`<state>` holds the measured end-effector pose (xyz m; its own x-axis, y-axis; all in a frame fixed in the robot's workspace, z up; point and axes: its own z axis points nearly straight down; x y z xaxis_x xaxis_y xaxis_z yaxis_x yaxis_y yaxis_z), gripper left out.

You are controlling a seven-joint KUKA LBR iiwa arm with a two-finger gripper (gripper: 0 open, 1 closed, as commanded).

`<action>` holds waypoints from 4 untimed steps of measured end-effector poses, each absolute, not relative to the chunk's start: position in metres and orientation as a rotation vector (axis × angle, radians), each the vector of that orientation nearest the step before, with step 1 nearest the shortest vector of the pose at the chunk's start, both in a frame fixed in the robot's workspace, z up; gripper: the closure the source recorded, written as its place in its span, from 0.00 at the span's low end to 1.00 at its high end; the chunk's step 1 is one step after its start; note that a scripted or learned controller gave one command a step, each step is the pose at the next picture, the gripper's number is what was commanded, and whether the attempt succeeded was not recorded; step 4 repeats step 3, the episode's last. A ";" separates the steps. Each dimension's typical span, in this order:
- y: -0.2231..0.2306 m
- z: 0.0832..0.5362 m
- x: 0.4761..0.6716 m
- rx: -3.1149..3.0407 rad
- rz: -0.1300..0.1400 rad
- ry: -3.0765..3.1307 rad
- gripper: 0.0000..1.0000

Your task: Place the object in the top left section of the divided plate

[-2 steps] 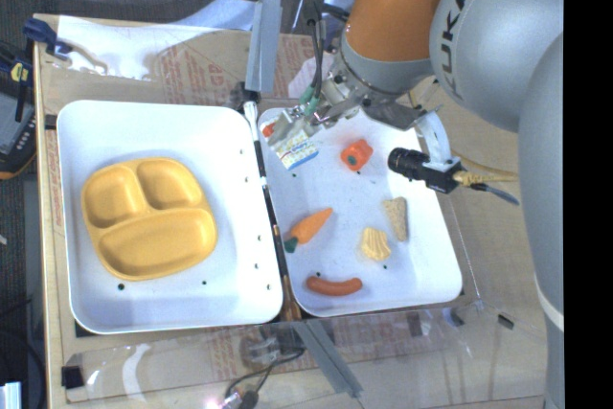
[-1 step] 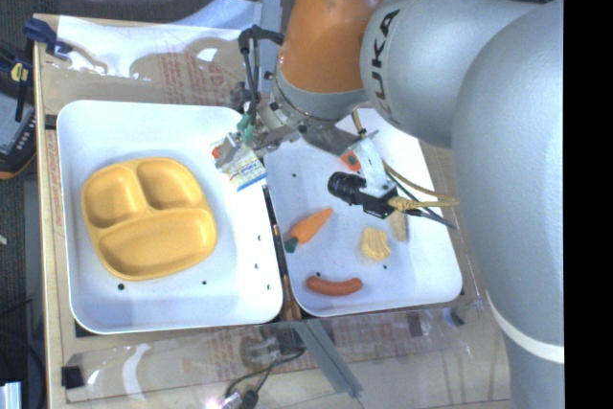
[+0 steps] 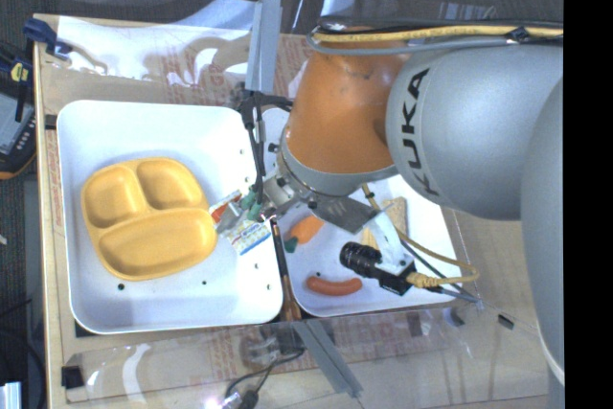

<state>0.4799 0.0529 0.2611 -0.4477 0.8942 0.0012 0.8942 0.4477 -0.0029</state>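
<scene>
A yellow divided plate (image 3: 148, 217) lies in the left bin (image 3: 144, 302). It has two small sections at the top and one large section below, and nothing lies in any of them. My gripper (image 3: 241, 217) hangs just right of the plate's right rim, near the wall between the two bins. The wrist and its orange band (image 3: 340, 124) hide most of it from above. An orange carrot-like piece (image 3: 306, 229) and a reddish sausage (image 3: 334, 284) lie in the right bin (image 3: 383, 302). I see no object between the gripper and the plate.
The big grey arm covers most of the right bin. A black cable plug (image 3: 369, 263) with a yellow lead hangs over that bin. A beige piece (image 3: 395, 209) lies by the arm. A grey bar (image 3: 262, 43) stands behind the bins.
</scene>
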 end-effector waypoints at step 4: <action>0.179 0.319 0.544 -1.358 0.000 -2.832 0.00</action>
